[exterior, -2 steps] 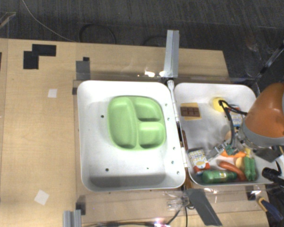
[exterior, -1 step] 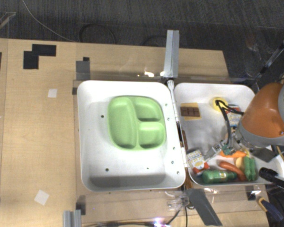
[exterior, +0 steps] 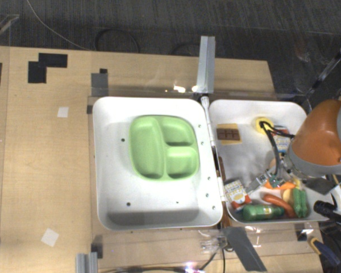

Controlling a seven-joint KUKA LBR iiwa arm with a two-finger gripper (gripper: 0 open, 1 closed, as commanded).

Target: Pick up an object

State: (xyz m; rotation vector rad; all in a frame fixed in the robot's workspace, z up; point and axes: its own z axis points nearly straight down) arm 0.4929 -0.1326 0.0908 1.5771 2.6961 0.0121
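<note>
The right bin (exterior: 247, 158) holds a pile of small objects along its near edge: a green bottle (exterior: 263, 211) lying on its side, a small printed box (exterior: 234, 190), an orange-red sausage-like piece (exterior: 275, 199) and a green vegetable toy (exterior: 299, 202). A brown chocolate bar (exterior: 228, 134) and a yellow ring-shaped item (exterior: 264, 124) lie at the bin's far side. My arm's orange band (exterior: 321, 138) hangs over the bin's right side. The gripper (exterior: 274, 176) is low, right above the pile's right part, largely hidden under the wrist.
The left bin (exterior: 111, 169) holds a green divided tray (exterior: 162, 147). A metal post (exterior: 205, 64) stands behind the wall between the two bins. Dark cables run along the wrist. Wooden bench surface extends to the left.
</note>
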